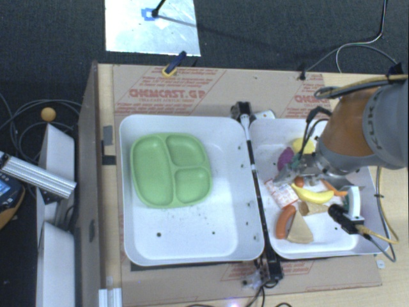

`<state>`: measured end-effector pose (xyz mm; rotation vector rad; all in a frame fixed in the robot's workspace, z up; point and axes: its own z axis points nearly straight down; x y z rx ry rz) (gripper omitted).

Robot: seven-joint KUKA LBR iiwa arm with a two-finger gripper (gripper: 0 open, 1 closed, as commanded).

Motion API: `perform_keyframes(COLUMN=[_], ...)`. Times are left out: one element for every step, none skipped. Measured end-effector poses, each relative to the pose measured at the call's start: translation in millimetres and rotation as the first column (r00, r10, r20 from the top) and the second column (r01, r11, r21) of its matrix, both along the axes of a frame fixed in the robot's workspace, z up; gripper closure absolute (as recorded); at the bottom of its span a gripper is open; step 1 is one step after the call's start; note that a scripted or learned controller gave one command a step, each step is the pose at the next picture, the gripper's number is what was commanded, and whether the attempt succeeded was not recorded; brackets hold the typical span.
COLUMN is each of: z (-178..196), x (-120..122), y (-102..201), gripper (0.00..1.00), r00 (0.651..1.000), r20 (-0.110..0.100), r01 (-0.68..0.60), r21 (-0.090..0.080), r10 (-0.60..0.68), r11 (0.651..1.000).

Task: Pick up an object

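Nearest the lens, at the lower edge of the right bin, lie a tan wedge with a matte, bread-like face and a smooth reddish sausage shape leaning against it. Just above them sit a glossy curved banana, an orange sliver, a crumpled printed wrapper, a purple piece and a yellow rounded piece; any of these may serve as my object. My claw hangs low over this cluster, between the purple piece and the banana; whether it is spread or closed, or has anything in it, I cannot tell, since my own wrist covers it. Risks, as I judge them: the pieces touch one another, so closing here could nudge a neighbour or catch two; the banana's slick curve may slip; the thin wrapper offers little to pinch. The left bin holds a smooth green sectioned plate.
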<state>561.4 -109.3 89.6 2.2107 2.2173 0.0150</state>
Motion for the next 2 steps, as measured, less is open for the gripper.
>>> perform_keyframes(z=[-4.3, 6.9], x=[89.7, 90.9], y=[-15.8, -15.6], gripper=[0.0, 1.0], r00=[1.0, 1.0], r20=[-0.01, -0.007], r01=[-0.001, -0.004], r21=[0.0, 0.0], r10=[0.001, 0.004], r11=[1.0, 1.0])
